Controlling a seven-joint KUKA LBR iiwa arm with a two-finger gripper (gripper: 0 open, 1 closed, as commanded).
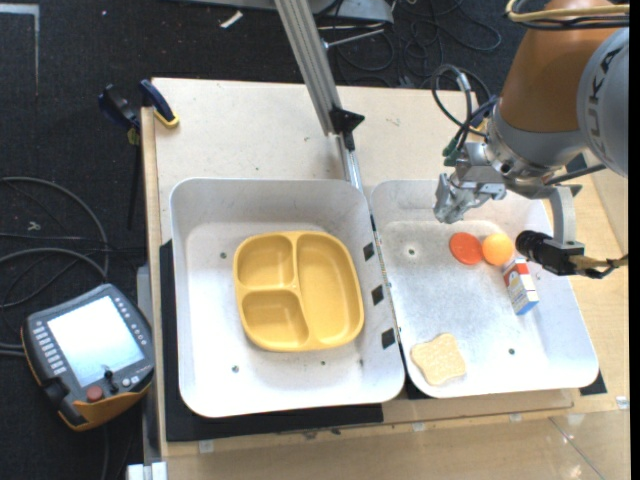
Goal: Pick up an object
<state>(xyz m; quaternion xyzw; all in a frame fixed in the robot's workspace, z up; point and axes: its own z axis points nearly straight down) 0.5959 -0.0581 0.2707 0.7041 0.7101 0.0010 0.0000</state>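
**A:** Jaws first: can their state be logged?

**B:** Not from the overhead camera. The gripper [452,206] hangs over the back left part of the right bin [560,353], its tip pointing down, but whether it is wide or closed cannot be told. Nothing shows between its tips.

**A:** Contents of the right bin?

**B:** Four items. An orange disc [465,248] lies just in front of the gripper, apart from it. An orange ball [497,249] sits touching the disc on its right. A small carton [520,288], white with red and blue, lies near the ball, towards the front right. A pale slice of toast [439,359] rests near the front left corner, well apart from the rest.

**A:** Left bin?

**B:** The left bin [200,218] holds a yellow divided plate [298,290] with three compartments, lying flat near the middle.

**A:** Arm?

**B:** The arm [560,78] enters from the right, orange band above the wrist, grey body beyond.

**A:** Surroundings?

**B:** A teach pendant [90,353] lies on the dark floor left of the bench. A metal rail [315,58] slants down to the gap between the bins.
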